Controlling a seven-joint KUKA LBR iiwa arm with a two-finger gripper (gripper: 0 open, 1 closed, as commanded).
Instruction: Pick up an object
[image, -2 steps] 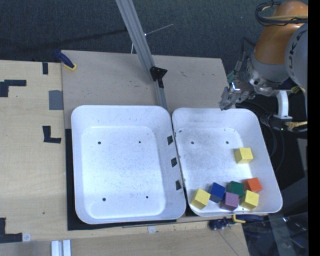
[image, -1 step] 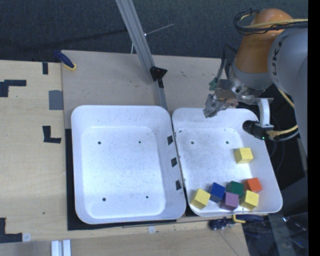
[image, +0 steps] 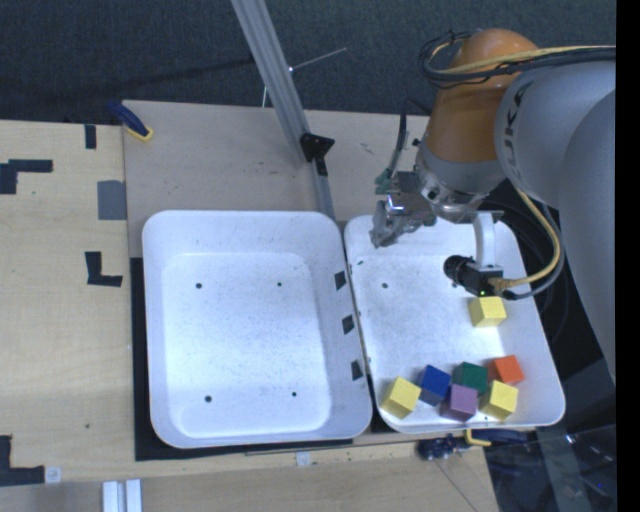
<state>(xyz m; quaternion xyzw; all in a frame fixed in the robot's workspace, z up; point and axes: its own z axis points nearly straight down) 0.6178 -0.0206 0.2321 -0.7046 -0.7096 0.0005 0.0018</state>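
The tabletop (image: 230, 160) is pale wood-coloured board, marked on its left part with a few dark tape pieces and a grey patch. A blue and yellow clamp (image: 130, 119) sits at its far left corner, and beyond the far edge lies dark carpet-like flooring. A slim metal pole (image: 285, 95) slants in from the top and ends near the far rims of the bins.

Two shallow white bins sit side by side on a black mat, rims touching. The left bin (image: 245, 325) shows speckled white plastic with four small dark dots. The right bin (image: 420, 310) carries the blocks.

The arm comes in from the right, its orange band high above the wrist, and the gripper (image: 385, 232) hangs over the far left corner of the right bin. I cannot tell from here how it is set, and I see nothing in it.

A lone yellow cube (image: 488, 311) lies near the right wall of the right bin, turned slightly askew to the rim; being a cube, it has no long axis to speak of. The others cluster along the near wall, strung roughly left to right: a yellow block (image: 401, 397), a blue block (image: 435, 381), a purple block (image: 462, 400), a green block (image: 470, 377), another yellow one (image: 502, 400) and an orange block (image: 508, 369), most touching a neighbour. All lie well apart from the gripper.
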